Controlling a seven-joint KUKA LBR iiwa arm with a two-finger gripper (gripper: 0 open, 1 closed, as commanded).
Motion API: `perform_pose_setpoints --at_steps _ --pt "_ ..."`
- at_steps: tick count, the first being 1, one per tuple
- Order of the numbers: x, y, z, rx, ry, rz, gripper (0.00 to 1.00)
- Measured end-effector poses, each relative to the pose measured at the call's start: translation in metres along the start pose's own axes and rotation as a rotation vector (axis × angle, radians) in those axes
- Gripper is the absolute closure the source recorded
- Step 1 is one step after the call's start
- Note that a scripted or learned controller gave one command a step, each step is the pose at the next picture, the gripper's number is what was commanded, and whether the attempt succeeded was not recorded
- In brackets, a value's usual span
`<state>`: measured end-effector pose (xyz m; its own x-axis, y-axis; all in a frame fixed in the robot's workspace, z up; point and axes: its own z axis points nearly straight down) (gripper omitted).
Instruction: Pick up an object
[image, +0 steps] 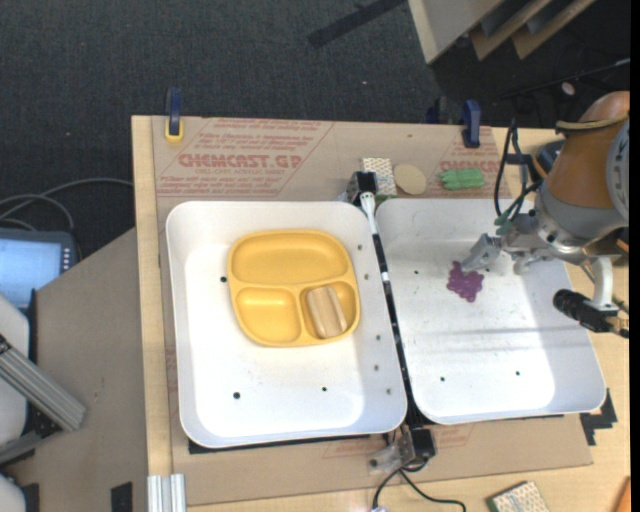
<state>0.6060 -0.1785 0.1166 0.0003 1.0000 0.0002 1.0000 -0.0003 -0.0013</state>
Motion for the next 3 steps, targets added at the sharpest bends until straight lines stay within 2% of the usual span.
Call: perform_pose_setpoints --at_steps 1,2,3 --pt "0.037 -0.023 0.034 0.006 0.003 -0.003 0.00" --pt "0.032 0.011 0.032 -0.006 -0.002 -0.001 0.00" --pt "-0.032 0.053 0.031 -0.005 0.000 0.002 0.00"
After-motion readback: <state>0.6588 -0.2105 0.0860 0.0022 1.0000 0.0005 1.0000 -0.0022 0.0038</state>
